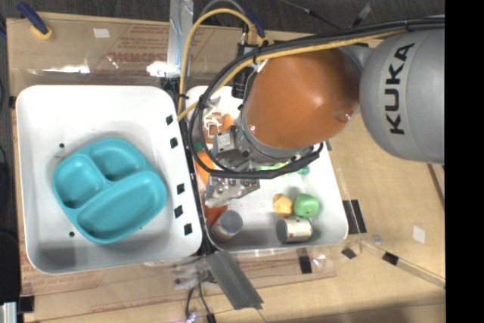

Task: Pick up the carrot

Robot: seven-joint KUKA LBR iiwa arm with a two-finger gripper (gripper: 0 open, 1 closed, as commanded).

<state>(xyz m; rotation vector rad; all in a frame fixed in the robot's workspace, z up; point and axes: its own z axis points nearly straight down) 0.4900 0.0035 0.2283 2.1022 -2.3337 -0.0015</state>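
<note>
2 bins below us: the gripper [219, 189] hangs low in the right bin [333, 197], finger state we cannot tell, the carrot [203, 159] an orange sliver beside it.

Both white bins [45, 110] look like smooth, matt plastic, and the teal divided plate [110, 189] has a soft satin plastic sheen. The arm's orange band [299, 102] is glossy, its grey casing [404, 98] smooth and semi-matt. The surface [393, 291] looks like pale wood.

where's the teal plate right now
The teal divided plate lies in the left white bin, near its centre, across the divider from the gripper in the right bin.
</note>
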